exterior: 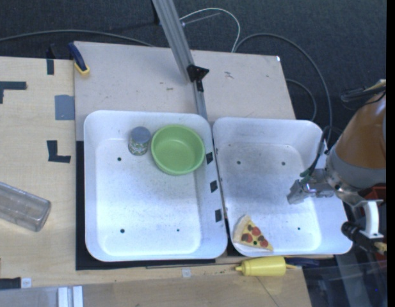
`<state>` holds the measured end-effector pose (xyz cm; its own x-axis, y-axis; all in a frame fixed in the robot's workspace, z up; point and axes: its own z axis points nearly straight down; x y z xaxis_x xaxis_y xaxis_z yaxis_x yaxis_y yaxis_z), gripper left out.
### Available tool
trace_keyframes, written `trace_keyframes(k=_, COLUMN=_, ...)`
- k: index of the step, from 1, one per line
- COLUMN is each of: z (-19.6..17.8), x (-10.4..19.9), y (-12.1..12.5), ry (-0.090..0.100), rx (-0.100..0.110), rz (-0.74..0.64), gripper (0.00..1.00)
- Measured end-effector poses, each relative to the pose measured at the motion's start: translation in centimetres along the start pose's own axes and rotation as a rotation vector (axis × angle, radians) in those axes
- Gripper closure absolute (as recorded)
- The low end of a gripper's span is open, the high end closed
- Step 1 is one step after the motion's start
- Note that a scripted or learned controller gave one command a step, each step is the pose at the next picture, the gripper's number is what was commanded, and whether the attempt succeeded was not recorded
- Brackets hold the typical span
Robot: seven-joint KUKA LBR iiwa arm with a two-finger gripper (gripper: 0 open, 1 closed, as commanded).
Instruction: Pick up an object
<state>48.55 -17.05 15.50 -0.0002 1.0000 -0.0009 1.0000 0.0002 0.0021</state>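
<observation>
A toy pizza slice (251, 233) lies at the front left corner of the right bin (267, 133). In the left bin (101, 171) a green bowl (178, 149) sits at the back right, with a small grey can (139, 141) just to its left. My gripper (301, 191) hangs over the right side of the right bin, well apart from the pizza slice, and nothing shows between its fingers. The grey arm with its orange band (363, 139) comes in from the right edge.
A yellow mustard bottle (264, 267) lies on the bench just in front of the right bin. A clear plastic container (18, 205) lies at the left of the bench. A grey pole (175, 27) slants down to the bins' back edge. Cables trail behind the bench.
</observation>
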Motion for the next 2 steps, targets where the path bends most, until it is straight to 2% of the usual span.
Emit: trace_keyframes(k=2, z=-9.1, x=0.3, y=1.7, ry=-0.001, rx=-0.001, rz=-0.002, gripper=1.00)
